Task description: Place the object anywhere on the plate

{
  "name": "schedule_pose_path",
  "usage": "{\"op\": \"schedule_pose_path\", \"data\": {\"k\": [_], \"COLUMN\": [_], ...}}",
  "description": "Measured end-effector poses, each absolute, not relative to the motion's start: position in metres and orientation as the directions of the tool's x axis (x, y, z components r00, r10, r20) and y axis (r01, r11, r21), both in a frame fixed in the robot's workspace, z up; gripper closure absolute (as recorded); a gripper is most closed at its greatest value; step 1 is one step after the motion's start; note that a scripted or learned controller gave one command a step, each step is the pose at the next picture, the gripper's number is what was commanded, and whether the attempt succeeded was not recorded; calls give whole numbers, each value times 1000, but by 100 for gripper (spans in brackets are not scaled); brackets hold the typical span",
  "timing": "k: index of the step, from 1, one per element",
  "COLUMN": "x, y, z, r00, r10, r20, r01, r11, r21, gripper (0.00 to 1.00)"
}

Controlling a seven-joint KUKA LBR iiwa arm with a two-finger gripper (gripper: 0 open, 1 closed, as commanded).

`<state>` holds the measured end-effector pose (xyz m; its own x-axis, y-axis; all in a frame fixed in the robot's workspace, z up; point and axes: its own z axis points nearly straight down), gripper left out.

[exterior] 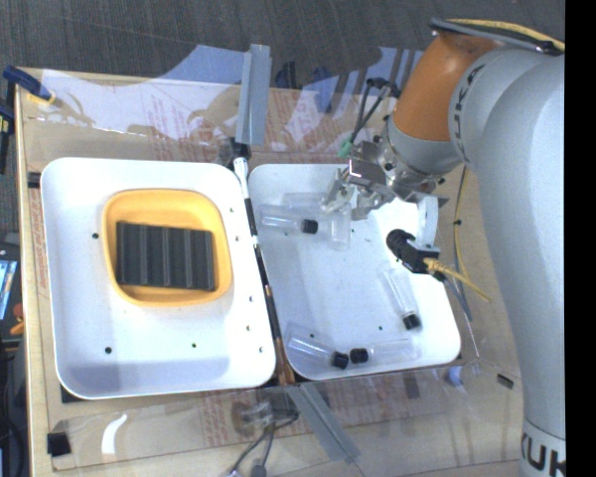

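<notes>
Ok so here's the setup: two white bins side by side on the tabletop point(139, 427). The left bin point(74, 296) has a yellow plate point(164, 207) in it, sitting toward the back half, with a dark ridged rectangle point(167, 254) across its middle. Nothing else is on the plate.

All the loose stuff is in the right bin point(343, 296): clear plastic vials with black caps. One vial point(286, 223) lies near the back-left corner, its cap pointing into the bin. Another vial point(397, 294) lies toward the right wall, cap at the near end. Two more are down along the front wall, a left one point(313, 351) and a right one point(382, 349), lying almost end to end, with their caps nearly meeting in the middle.

The arm point(517, 167) comes in from the right, and its orange band point(432, 87) is above the back of the right bin. The jaws are low over the back of that bin, just beside the back-left vial. They're see-through and blur into the white floor, so I honestly can't tell if they're clenched or released, or gripping anything. A black curved piece point(402, 246) and a yellow cable point(459, 272) hang off the wrist by the right wall.
</notes>
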<state>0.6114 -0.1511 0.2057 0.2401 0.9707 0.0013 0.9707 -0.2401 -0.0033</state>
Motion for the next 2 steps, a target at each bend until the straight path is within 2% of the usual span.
{"op": "schedule_pose_path", "data": {"k": [1, 2], "x": [612, 612], "y": [-92, -92], "z": [233, 233], "r00": [165, 166], "r10": [986, 986], "r20": [0, 0], "r01": [986, 986], "r11": [-165, -166], "r21": [-2, -2], "gripper": [100, 0]}}
